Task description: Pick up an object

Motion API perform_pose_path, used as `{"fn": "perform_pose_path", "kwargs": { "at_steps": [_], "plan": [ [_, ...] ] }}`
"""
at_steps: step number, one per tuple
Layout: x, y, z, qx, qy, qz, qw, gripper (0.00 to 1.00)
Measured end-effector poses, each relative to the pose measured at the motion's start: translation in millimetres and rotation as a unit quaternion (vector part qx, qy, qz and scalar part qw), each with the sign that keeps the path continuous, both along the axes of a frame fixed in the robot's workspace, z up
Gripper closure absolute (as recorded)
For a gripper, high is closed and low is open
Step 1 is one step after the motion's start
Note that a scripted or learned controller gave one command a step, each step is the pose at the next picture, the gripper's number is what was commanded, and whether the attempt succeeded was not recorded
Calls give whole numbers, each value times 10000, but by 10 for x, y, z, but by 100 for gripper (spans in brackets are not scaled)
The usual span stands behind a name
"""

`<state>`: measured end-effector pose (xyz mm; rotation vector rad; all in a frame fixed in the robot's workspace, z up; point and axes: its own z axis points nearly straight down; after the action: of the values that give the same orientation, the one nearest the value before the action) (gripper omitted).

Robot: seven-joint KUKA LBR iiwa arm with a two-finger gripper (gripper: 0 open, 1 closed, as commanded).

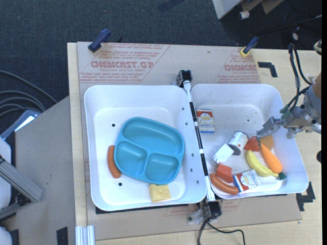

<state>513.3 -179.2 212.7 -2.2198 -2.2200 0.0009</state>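
Blue tray point(148, 149) in left bin point(97, 137)

Blue tray point(148, 150), yellow banana point(259, 165), orange carrot point(271, 158).

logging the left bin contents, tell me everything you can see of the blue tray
The blue tray is a light blue, plastic-looking plate with rounded corners and three sunken compartments, one long and two smaller. It lies flat and slightly turned in the middle of the left bin, nothing in it. A sausage lies along its left edge and a yellow cheese piece sits just beside its near edge.
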Motion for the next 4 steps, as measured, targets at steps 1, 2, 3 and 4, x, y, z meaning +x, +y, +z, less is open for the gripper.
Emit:
{"fn": "perform_pose_path", "kwargs": {
  "at_steps": [1,2,3,4],
  "plan": [
    [151,-399,-1232,46,22,17,10000,0],
    [158,-423,-1125,15,-1,5,10000,100],
    [160,-406,-1127,34,8,14,10000,0],
    [162,-414,-1027,22,1,11,10000,100]
  ]
}}
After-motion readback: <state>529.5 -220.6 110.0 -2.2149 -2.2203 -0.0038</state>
